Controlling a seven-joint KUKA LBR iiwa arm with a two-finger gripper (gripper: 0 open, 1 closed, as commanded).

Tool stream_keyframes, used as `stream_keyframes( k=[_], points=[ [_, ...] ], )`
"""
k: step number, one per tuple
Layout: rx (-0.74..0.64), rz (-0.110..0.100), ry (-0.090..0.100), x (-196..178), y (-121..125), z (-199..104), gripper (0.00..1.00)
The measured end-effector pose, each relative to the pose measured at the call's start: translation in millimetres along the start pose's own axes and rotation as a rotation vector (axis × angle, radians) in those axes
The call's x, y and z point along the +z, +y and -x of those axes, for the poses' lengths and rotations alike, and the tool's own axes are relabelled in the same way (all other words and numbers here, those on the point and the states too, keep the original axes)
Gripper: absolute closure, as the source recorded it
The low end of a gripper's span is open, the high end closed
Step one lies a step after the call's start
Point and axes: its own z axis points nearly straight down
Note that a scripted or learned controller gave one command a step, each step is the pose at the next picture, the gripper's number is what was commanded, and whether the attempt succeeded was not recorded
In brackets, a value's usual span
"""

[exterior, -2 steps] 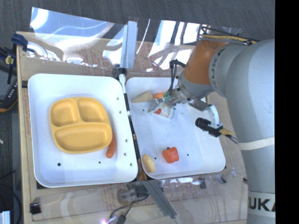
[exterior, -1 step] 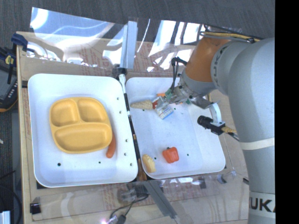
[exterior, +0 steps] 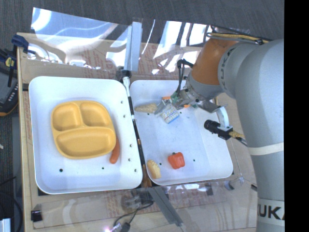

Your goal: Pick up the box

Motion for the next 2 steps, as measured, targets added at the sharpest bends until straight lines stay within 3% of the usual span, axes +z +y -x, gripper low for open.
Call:
stream_keyframes(
  k=[1,2],
  points=[
    [0.014,-0.001,0.000,13.3,7.2,2.5,0.00],
    [0.010,0.005,-0.003,0.6,9.3,3.2,1.00]
  ],
)
